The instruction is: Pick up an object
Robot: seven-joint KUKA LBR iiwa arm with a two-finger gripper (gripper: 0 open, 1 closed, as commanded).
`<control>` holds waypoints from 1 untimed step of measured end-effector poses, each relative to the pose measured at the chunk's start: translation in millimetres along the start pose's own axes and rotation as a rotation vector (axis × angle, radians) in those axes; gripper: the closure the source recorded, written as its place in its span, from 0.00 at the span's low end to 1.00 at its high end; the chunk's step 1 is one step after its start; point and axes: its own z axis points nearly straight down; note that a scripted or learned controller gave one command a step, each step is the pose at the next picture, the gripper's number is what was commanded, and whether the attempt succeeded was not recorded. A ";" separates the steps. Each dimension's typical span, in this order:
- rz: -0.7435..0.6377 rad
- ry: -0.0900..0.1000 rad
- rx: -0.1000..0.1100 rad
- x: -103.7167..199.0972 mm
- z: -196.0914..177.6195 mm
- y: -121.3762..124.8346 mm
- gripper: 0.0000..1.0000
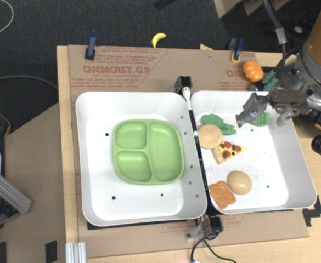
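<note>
Left bin (91, 147) holds a green tray (148, 150), right bin (292, 169) holds leaf (217, 121), bun (209, 136), pizza slice (227, 151), potato (239, 182), orange piece (221, 194), gripper (265, 114) over the bin's far end, fingers spread, holding nothing.

The arm (319, 64) is cut off at the right edge, partly hiding a green toy (260, 118).

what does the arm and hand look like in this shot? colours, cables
The arm is grey metal with an orange band above the wrist. A dark cable runs down alongside it from the top of the view. The hand is grey and dark metal, blocky, with a teal-green part near its mount and two dark fingers.
</note>
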 end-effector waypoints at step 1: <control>-0.004 0.000 -0.018 27.0 -14.5 1.3 0.00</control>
